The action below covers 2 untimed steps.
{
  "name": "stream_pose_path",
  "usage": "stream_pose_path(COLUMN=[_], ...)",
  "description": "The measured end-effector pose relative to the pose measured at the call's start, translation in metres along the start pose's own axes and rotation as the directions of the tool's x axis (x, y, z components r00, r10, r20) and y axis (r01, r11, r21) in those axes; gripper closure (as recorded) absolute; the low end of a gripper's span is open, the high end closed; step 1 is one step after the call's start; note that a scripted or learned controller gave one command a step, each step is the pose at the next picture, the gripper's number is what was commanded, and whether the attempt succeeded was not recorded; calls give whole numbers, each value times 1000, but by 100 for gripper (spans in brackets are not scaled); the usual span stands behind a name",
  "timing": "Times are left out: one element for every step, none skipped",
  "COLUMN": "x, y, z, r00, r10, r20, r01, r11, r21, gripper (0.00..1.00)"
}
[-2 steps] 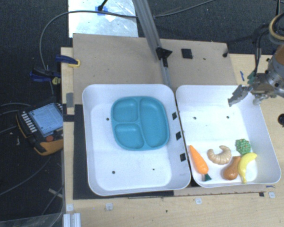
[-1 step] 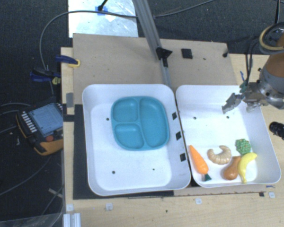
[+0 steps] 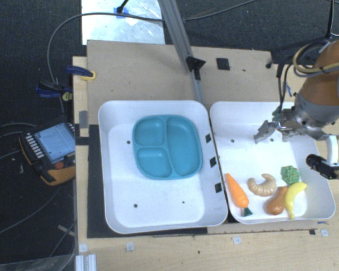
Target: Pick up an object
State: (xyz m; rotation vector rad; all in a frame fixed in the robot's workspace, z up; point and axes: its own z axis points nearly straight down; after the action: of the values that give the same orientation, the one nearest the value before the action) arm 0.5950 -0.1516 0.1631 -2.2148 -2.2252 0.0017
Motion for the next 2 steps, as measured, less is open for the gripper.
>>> stream_pose_path(x=[-4, -4], y=[0, 2], z=[42, 29], r00=[1000, 1000], r10=[4, 3], r20=[1, 2], r01=[-4, -3], r11=[1000, 1000], r21=[-1, -7], gripper=[0, 100])
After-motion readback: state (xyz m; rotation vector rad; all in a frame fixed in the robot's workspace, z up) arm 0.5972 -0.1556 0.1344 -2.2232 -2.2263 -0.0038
